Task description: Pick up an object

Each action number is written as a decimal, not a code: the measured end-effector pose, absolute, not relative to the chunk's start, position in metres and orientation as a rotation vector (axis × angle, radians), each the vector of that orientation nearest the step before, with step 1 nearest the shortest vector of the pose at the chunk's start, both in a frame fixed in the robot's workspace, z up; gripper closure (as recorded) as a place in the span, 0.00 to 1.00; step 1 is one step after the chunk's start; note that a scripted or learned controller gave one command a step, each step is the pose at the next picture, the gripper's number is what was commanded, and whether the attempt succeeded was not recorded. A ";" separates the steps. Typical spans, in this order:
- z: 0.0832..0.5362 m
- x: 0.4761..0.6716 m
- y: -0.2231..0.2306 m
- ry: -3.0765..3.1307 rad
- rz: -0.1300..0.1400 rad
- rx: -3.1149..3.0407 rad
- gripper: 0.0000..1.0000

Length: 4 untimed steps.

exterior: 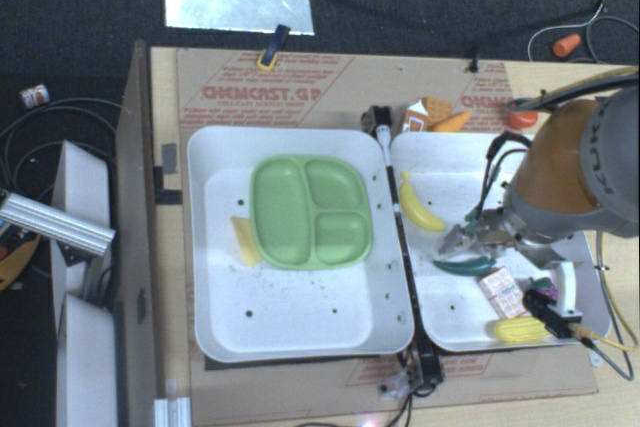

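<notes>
Teal plastic marks my likeliest target: a slim, curved teal object lying flat on the floor of the right bin, just beside the gripper.

Camera view: the arm reaches in from the right and the gripper sits low over the right bin, just above the teal object. I cannot tell at this angle whether the pincer is spread or pressed together, and I see nothing between its tips.

Other candidates in the same bin: a banana near the left wall, a small printed packet, and a yellow corn cob near the front wall. The left bin carries a green divided plate with a yellow piece beside it.

Handling judgement: the teal object looks light, rigid and smooth, so slip is the main risk. I would take hold across its narrow width near mid-length, pinching from above. Its low profile leaves little margin above the bin floor.
</notes>
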<state>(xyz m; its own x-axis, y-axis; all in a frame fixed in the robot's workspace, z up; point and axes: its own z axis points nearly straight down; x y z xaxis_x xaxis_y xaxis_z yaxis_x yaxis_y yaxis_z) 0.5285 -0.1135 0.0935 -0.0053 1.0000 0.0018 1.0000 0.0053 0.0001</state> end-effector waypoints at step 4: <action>0.147 0.546 -0.208 -2.211 0.008 -2.221 0.00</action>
